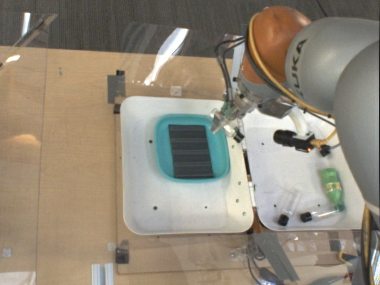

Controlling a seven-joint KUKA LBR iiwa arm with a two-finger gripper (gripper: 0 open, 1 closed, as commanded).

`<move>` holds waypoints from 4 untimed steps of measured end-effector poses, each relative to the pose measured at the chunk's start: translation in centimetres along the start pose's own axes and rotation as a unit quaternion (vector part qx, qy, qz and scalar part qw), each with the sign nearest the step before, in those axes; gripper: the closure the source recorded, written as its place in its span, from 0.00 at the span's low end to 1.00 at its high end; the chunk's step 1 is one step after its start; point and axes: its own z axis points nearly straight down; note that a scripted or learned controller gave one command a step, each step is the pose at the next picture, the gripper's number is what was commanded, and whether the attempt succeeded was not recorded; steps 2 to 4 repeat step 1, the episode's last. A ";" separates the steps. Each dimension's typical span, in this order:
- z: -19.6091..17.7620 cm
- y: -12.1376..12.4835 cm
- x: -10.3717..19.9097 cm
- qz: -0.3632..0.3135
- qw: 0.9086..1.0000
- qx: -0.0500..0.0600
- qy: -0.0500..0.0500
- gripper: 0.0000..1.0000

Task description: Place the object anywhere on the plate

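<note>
A teal plate (221,159) with rounded corners lies in the left bin (142,200). A dark ridged rectangle (190,151) covers the plate's middle. My gripper (224,122) hangs over the plate's upper right corner, close to the wall between the two bins. I see no object clearly between its tips. A small dark piece (238,135) shows just below and to the right of the tips, and I cannot tell what it is.
The right bin (267,177) holds a green bottle (332,186) near its right side and two clear tubes with black caps (287,205) (317,215) near its front edge. My arm's bulk covers that bin's upper right part.
</note>
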 end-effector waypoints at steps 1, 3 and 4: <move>0.0 0.0 0.0 0.000 1.000 0.000 0.000 0.00; 0.0 0.0 0.0 0.000 1.000 0.000 0.000 0.00; 0.0 0.0 0.0 0.000 1.000 0.000 0.000 0.00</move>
